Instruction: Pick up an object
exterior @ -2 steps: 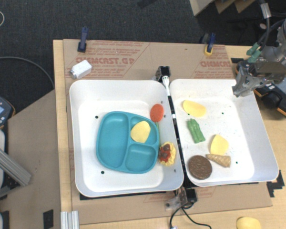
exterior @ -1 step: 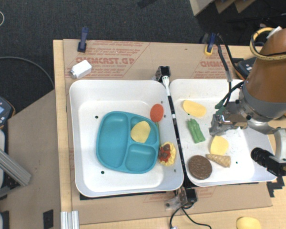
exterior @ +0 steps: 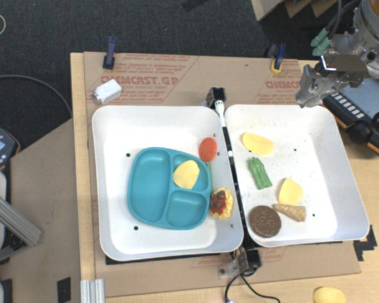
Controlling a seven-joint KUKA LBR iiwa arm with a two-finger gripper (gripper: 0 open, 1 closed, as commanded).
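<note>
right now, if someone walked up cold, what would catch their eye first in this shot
The blue divided tray in the left bin stands out most, with a yellow piece lying in its upper right compartment. Next comes the scatter of toy food in the right bin: a green piece near the middle and a brown round cookie at the near edge. The gripper hangs above the right bin's far rim.

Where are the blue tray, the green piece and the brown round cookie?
blue tray (exterior: 150, 191): camera view, bare left compartment.
green piece (exterior: 260, 173): camera view, its middle.
brown round cookie (exterior: 265, 221): camera view, centre of its top.
</note>
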